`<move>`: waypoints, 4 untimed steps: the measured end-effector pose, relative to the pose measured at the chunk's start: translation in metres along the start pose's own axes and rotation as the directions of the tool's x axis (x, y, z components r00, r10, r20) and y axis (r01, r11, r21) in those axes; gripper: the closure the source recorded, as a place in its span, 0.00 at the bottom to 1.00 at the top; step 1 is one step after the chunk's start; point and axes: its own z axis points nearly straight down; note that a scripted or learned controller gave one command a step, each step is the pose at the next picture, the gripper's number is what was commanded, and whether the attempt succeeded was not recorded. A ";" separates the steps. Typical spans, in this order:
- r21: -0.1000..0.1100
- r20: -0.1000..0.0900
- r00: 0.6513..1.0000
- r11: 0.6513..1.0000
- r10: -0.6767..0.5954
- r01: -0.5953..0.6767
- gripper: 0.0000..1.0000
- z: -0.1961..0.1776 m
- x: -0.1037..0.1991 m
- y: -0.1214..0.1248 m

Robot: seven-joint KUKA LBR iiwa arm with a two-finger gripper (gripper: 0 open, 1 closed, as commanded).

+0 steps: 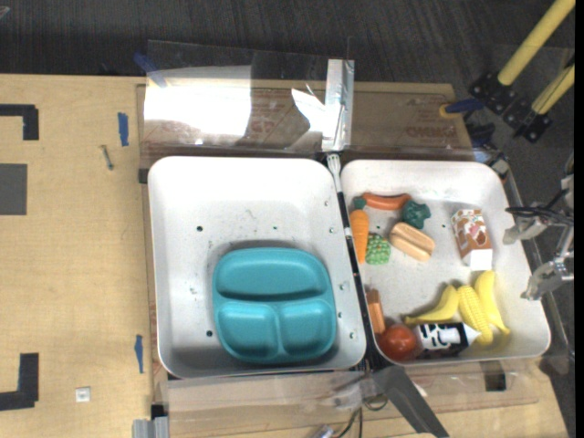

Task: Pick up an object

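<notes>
Gripper (552, 276): I see grey metal hardware at the right edge of the view, just outside the right bin's (525, 272) rim and level with its lower half. Nothing is between it and any object. Whether it is open or closed I cannot tell from this angle.

Candidate objects all lie loose in the right bin. Along the upper part I note:
- an orange-red sausage (385, 202), with a dark green broccoli piece (416, 214) touching its right end;
- a carrot (360, 234) against the left wall, pointing down;
- a light green knobbly piece (378, 251) just beside the carrot;
- a hot-dog bun (411, 242) lying tilted, below the broccoli;
- a printed packet (471, 231) near the right wall, apart from the rest.

Along the lower part I note:
- a banana bunch (445, 305) with a corn cob (476, 310) lying against it;
- a black-and-white can (444, 337) on its side under the bananas;
- a red tomato (398, 340) touching the can's left end, in the bottom left corner;
- a thin orange stick (376, 313) along the left wall above the tomato.

The left bin (182, 199) holds a teal divided plate (272, 301), set toward its lower edge. Both bins sit side by side, their rims touching, on a tan bench (64, 245).
</notes>
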 end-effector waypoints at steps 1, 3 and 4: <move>-0.006 -0.011 0.999 0.999 -0.052 0.052 0.00 0.143 -0.002 0.022; 0.000 0.001 1.000 1.000 0.029 -0.029 0.00 0.155 -0.034 0.015; -0.002 0.006 0.999 0.999 0.034 -0.034 0.00 0.155 -0.125 0.053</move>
